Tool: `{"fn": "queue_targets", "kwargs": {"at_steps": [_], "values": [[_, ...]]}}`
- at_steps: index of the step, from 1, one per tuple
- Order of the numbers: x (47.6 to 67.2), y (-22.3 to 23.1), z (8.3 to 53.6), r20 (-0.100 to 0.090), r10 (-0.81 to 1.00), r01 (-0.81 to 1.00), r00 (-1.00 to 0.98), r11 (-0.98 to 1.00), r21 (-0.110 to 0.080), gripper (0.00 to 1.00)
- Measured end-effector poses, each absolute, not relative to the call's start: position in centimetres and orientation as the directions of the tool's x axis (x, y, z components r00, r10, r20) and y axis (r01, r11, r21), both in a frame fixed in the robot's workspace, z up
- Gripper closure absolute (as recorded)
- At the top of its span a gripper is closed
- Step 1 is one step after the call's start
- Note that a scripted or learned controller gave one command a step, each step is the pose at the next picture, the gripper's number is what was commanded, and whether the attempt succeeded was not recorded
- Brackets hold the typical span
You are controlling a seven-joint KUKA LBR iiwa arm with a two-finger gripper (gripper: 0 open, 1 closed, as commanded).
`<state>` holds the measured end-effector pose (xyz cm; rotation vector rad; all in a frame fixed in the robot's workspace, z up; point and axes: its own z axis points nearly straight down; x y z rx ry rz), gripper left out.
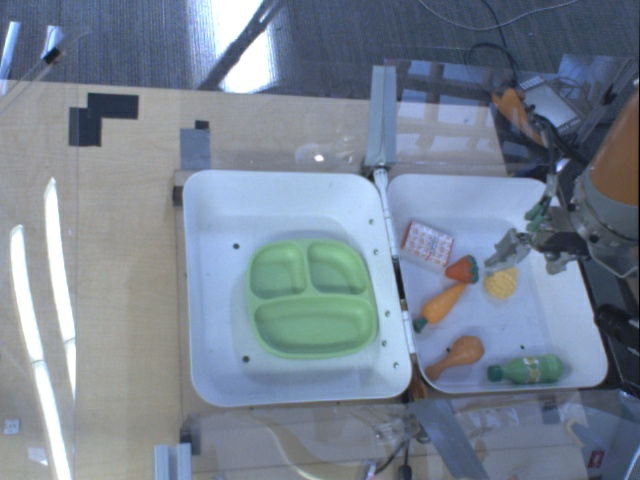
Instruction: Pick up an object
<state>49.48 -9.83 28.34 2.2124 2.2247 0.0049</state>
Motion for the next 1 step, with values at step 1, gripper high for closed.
{"fn": "queue_targets", "kwargs": {"at_steps": [1], "values": [[54.59, -8.77, 20.37, 0.000, 0.999, 0.999, -0.036, 0.036, 0.003, 0.00]]}}
